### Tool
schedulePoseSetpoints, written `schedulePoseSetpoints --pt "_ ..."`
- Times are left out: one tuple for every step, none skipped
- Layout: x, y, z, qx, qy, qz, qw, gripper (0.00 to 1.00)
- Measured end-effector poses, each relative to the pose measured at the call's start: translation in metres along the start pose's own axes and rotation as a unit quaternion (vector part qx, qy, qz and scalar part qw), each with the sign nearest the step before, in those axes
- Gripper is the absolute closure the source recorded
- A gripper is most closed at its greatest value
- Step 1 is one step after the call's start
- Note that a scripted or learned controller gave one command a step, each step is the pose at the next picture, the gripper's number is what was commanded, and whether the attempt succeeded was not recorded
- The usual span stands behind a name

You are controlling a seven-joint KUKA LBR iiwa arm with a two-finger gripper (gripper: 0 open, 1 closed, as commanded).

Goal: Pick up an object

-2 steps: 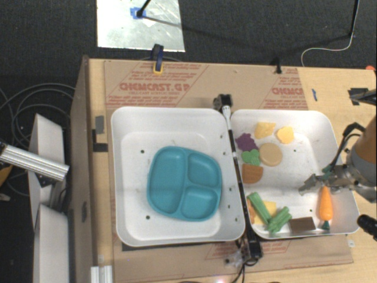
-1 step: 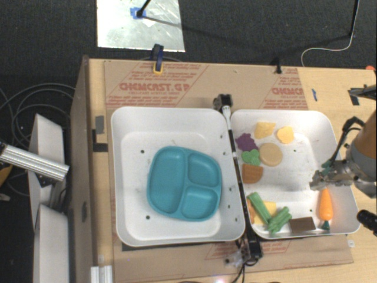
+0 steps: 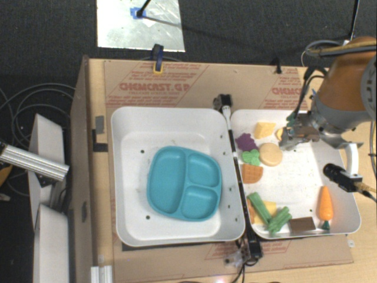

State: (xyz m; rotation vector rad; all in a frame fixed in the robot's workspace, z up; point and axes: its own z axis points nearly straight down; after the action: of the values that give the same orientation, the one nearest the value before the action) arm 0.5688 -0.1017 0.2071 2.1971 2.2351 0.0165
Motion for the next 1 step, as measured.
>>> schedulePoseSetpoints --pt "-0.0078 -0.0055 0.0035 0.005 -0.001 0.007 1.0000 0.00"
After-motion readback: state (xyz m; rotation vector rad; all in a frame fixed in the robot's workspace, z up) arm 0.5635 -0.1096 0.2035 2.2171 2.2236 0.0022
